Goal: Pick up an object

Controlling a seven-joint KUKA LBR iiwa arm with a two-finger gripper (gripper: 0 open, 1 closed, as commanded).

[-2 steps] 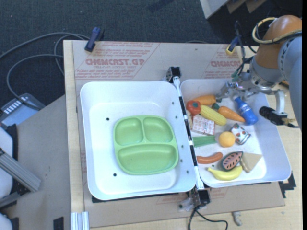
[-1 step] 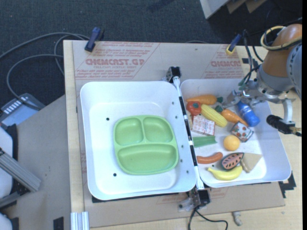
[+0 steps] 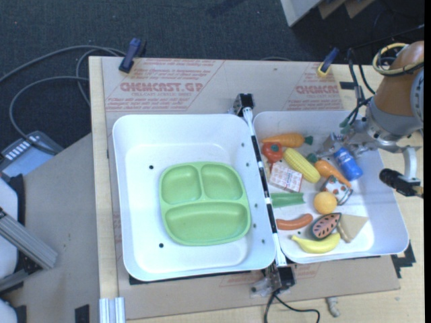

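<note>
Cardboard covers the bench under 2 white bins: the left bin holds a green divided plate, the right bin toy food, including a banana, orange and corn cob. Dark carpet lies beyond. Reaching over the right bin's far corner, the gripper sits above a blue can; whether it grips anything, I cannot tell.

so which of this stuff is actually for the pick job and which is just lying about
Part of the job:
- gripper, over the right bin
- toy food in that bin: corn cob, orange, banana, blue can, sausage

Just lying about:
- green divided plate in the left bin
- blue clamps on the bench's cardboard top
</note>
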